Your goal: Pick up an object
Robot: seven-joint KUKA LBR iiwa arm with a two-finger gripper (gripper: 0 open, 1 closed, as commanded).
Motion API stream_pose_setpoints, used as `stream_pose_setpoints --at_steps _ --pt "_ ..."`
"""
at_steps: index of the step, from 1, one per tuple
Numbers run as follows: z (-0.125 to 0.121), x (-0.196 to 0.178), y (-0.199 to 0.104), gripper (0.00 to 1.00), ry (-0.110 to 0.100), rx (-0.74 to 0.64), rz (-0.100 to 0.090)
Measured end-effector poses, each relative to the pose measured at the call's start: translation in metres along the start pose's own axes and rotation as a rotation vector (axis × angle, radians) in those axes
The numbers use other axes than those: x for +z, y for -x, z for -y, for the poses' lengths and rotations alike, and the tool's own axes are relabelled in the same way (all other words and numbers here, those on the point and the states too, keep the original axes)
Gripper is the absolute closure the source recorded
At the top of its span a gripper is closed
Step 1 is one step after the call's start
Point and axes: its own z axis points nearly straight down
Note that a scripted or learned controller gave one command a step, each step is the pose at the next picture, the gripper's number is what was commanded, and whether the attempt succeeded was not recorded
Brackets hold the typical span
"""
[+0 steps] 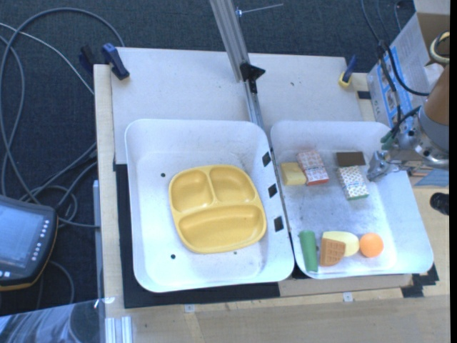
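The right bin holds several small items. Along its far side lie a yellow block, a red-and-white patterned box, a brown block and a green-and-white patterned box. Near the front rim sit a green cylinder, a tan waffle-like piece, a yellow rounded piece and an orange ball. My gripper hangs at the bin's right side, just right of the green-and-white box and the brown block. Nothing visible is held in it.
The left bin contains a yellow divided plate. A metal pole rises from the divider between the bins. Cardboard and cables crowd the far right behind the arm. A tablet lies on the floor at left.
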Motion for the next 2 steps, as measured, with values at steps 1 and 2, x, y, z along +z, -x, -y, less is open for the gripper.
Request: stream_pose_setpoints --at_steps 1,2 --pt "0.002 -0.054 -0.009 1.0 0.001 0.0 0.0" --pt "0.003 -0.046 -0.069 1.0 -0.009 -0.005 -0.005"
